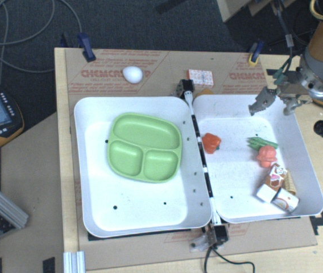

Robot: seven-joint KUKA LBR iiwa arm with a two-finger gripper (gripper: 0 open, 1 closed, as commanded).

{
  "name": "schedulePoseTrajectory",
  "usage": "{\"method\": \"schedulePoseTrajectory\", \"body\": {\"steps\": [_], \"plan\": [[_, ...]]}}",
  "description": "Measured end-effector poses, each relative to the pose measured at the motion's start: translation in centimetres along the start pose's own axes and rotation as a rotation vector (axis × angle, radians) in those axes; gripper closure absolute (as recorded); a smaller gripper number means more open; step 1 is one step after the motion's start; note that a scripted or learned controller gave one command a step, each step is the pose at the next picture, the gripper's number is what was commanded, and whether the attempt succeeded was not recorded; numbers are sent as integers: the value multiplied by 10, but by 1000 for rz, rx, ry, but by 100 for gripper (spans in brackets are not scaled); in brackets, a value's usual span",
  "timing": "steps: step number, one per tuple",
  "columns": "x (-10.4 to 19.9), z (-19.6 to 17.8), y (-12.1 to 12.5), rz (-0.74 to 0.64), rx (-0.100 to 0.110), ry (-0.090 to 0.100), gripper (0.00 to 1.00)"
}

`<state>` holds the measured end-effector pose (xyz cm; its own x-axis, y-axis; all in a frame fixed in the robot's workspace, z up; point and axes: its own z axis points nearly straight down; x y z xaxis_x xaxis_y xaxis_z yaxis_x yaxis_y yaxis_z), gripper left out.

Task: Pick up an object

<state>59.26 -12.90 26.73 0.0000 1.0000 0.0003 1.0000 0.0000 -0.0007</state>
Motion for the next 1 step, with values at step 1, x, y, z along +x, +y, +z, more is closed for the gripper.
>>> {"method": "schedulePoseTrajectory", "body": {"steps": [1], "plan": [[-51,116,19,1,3,0,0]]}}
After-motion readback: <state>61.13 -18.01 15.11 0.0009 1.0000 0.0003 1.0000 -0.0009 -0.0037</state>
